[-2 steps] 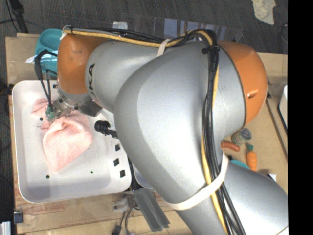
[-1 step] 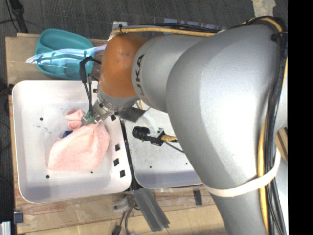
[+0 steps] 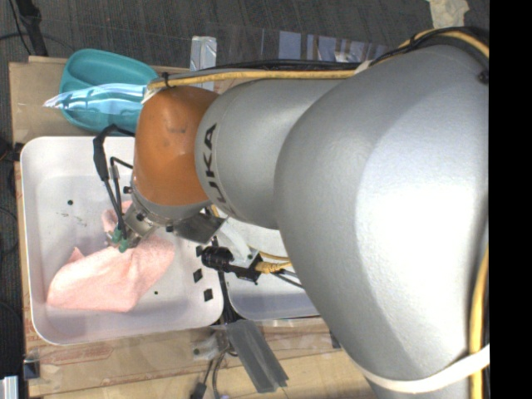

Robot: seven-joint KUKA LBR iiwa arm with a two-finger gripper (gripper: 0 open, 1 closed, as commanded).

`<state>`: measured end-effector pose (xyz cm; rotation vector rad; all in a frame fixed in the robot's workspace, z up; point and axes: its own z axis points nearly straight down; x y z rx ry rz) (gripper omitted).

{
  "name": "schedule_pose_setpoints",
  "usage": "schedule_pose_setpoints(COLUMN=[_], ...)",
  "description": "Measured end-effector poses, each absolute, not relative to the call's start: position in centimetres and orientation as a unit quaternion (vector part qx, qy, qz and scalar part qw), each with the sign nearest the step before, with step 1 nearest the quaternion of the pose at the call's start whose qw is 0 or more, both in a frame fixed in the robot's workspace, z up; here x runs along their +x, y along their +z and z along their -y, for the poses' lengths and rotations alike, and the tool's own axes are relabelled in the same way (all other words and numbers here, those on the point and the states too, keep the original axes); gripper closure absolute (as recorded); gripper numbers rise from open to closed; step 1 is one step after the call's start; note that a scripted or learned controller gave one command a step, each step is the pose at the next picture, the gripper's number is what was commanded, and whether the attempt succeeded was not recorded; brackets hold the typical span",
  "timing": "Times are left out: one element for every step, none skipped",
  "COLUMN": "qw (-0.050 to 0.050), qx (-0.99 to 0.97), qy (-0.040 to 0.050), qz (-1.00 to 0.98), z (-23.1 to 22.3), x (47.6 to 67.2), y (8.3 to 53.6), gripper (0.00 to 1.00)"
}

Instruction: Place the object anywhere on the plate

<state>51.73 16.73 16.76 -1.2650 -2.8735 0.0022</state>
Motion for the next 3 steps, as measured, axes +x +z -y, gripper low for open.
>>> schedule_pose_setpoints(qw=[0.0,0.0,0.001], qx=[-0.288,-0.26,-0.349], qy=[0.0005,0.0003,0.0009], qz=[0.958,0.966,0.937], z=[-10.5,-6.4,-16.1], x=[55.7,58.5,53.4], y=[14.1,19.2,15.1], gripper=[1.0,1.0,1.0])
